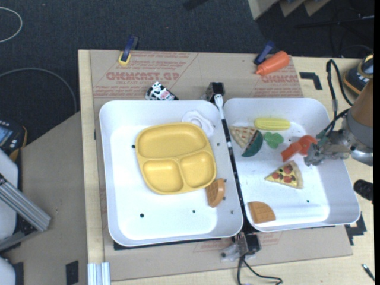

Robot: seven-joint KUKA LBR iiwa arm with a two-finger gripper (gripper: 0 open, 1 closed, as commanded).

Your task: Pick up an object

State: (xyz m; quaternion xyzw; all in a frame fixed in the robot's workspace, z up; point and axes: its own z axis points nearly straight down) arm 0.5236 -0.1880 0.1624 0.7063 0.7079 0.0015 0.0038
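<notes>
From above, two white bins sit side by side on the bench. The left bin (119,212) holds a yellow tray (175,157) with three compartments, lying a little tilted near the middle; a small tan piece (216,192) rests just off the tray's lower right corner, touching or nearly touching it. A white ring (199,122) lies at the tray's upper right edge.

The right bin (332,212) holds the toy food. Along its upper part lie a corn cob (272,123), a green piece (274,139) just below it, and a watermelon wedge (247,141) to the left. A pizza slice (285,176) lies near the middle of the bin, and a brown cookie (261,211) sits near the lower edge, well apart from the rest. A red piece (297,147) (its shape is hard to make out) lies right of the green one.

The arm reaches in from the right, and the gripper (313,154) is low over the right bin, its tip just beside the red piece and above the pizza slice's right end. Whether the fingers are spread or closed cannot be told here, nor whether they grasp anything.

Outside the bins, an orange carrot (273,63) lies on the bench's upper edge.
</notes>
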